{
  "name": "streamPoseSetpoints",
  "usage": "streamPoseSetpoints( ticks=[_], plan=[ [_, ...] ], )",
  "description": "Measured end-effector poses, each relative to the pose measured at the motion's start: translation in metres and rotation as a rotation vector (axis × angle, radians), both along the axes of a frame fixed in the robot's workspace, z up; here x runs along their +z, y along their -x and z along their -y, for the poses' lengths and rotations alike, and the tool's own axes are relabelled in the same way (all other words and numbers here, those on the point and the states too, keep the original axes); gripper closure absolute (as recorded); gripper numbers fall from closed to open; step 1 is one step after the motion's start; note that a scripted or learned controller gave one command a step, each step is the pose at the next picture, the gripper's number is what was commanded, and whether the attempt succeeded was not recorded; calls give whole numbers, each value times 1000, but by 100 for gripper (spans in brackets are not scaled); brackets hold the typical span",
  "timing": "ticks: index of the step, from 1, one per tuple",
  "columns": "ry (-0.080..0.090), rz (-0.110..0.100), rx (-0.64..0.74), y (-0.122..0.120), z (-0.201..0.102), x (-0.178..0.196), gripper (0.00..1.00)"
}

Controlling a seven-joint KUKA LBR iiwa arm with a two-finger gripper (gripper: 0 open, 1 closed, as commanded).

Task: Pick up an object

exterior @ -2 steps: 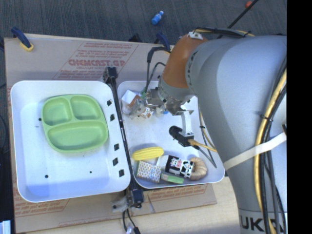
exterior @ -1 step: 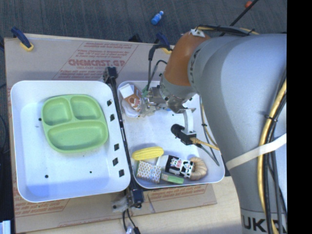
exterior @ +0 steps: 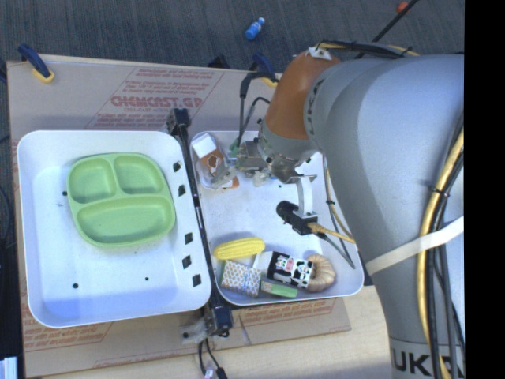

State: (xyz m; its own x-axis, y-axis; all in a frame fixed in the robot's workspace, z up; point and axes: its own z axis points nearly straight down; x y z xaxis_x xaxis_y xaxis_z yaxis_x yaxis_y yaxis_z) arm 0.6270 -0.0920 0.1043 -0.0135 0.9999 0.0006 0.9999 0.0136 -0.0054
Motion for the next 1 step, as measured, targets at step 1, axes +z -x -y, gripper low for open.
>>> streamPoseSetpoints(
  ticks=[1],
  plan=[
    [-8, -22, -3, -26, 2, -10, 0]
  ],
)
